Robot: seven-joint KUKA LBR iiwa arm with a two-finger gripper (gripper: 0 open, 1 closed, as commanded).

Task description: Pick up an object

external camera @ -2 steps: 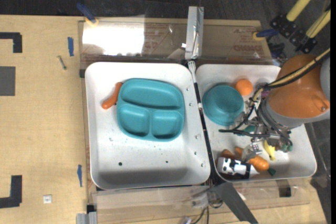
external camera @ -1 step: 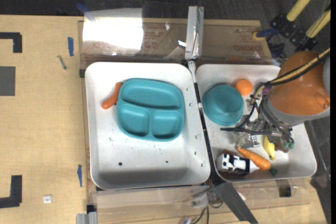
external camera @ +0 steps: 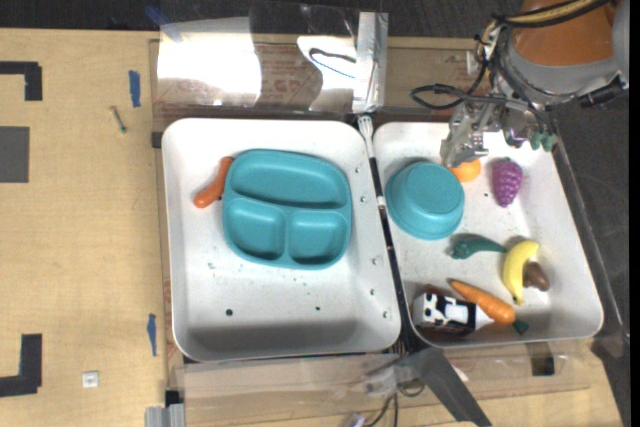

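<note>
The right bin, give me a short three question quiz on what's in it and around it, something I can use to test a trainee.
1. True or false: the teal bowl sits in the right bin, near its left wall.
2. Which item lies closest to the gripper? A. the banana B. the small orange piece C. the divided teal plate
3. Fill in: the purple grapes lie to the ______ of the teal bowl in the camera view.

Key
1. True.
2. B; the orange piece sits just under the gripper, beside the bowl's rim.
3. Right.
</note>
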